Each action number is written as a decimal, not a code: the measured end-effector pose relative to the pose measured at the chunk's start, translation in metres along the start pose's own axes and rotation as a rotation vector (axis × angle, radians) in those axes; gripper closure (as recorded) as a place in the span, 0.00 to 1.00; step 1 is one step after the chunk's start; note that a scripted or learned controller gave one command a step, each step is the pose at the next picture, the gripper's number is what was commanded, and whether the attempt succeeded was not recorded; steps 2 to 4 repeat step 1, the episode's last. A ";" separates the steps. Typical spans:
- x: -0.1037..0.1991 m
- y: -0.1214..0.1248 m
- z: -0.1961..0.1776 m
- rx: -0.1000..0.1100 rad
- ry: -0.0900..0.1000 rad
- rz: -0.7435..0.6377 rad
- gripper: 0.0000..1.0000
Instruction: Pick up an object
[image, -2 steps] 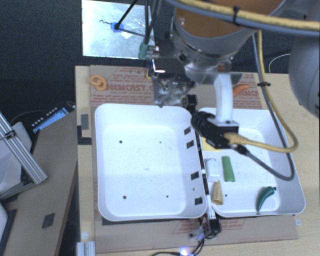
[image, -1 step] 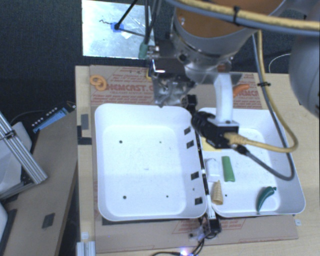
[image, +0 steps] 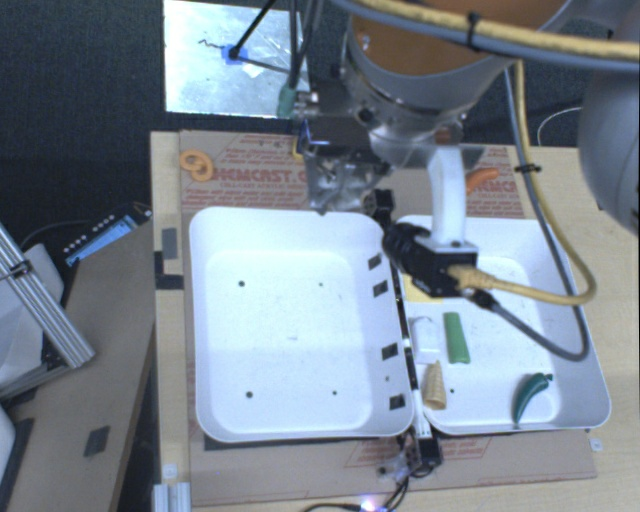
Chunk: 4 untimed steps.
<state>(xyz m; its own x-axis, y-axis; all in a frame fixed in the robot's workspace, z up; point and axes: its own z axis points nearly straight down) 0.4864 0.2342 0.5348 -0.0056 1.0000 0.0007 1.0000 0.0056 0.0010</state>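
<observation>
The arm (image: 440, 60) reached in over the far edge of the bench, and its gripper (image: 340, 195) hung just past the far rim of the left bin (image: 215, 235), over the printed cardboard there rather than over anything loose. Whether that metal cluster stood apart or together could not be told from this slanted view, and nothing could be seen held in it. The candidates for picking all lay in the right bin (image: 585, 385): a green block (image: 457, 338) near its middle, a tan cone (image: 435, 385) at its near-left side beside the divider, and a green pepper-shaped piece (image: 530, 395) at the near right (a yellow patch (image: 425, 288) sat partly under the black cable fitting (image: 430, 262)). By that layout the task looked unstarted: no object lifted, the gripper well apart from every piece, with approach, closing and lift all left to do.
</observation>
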 end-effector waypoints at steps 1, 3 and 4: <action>0.000 0.000 0.000 0.000 0.000 0.000 1.00; 0.000 0.000 0.000 0.000 0.000 0.000 1.00; 0.000 0.000 0.000 0.000 0.000 0.000 1.00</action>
